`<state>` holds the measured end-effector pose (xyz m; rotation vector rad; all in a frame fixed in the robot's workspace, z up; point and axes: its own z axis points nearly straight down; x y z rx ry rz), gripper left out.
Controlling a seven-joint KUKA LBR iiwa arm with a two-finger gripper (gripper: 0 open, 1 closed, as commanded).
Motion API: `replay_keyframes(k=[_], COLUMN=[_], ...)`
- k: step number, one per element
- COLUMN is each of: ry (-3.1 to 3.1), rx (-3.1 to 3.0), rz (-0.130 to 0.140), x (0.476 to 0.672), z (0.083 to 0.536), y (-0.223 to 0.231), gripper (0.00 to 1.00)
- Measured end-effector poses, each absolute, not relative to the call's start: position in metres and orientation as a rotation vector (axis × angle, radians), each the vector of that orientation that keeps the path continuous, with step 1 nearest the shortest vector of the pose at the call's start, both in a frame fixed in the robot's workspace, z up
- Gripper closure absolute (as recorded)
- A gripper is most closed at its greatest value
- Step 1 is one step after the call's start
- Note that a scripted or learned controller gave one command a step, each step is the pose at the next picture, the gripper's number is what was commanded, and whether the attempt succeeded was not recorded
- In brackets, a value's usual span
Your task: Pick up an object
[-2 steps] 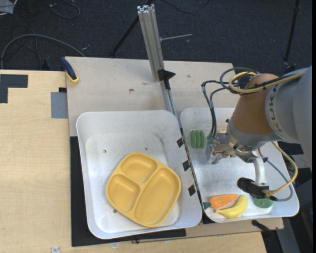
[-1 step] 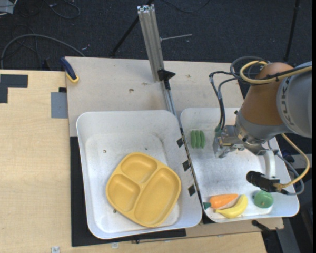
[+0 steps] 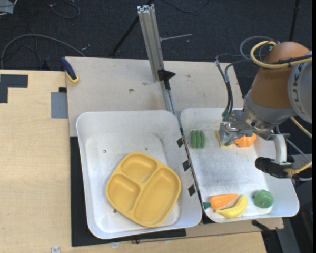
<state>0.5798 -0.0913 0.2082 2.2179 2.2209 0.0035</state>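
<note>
Hazards, catalogued from the present lie of things. Tool: metal two-finger end of the grey arm with the orange band, low over the far right part of the right-hand shallow white bin; whether its fingers are wide, narrow or closed on anything cannot be told, as the wrist covers them. Likely target: small orange plastic piece, lying just beside the tool toward the bin's right wall, with a thin yellow edge of some flat item showing at the tool's left. Risk one: the two pieces sit so close that a closing grip may catch both, or nudge the orange one against the wall and miss it. Risk two: the orange piece looks low and lumpy, so the fingers may slide off. Other stock in this bin: ridged green piece near the far left corner; orange carrot-shaped toy, yellow toy banana and round green toy along the near edge, well apart from the tool and unlikely to interfere. Left-hand white bin: yellow three-compartment plastic plate, too broad and flat for an easy grip.
</note>
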Motion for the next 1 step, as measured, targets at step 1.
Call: replay_keyframes(k=[1], ry=[2.222], rx=[2.221], rz=[0.001], x=[0.5802], z=[0.2304], y=[-0.0926], gripper=[1.00])
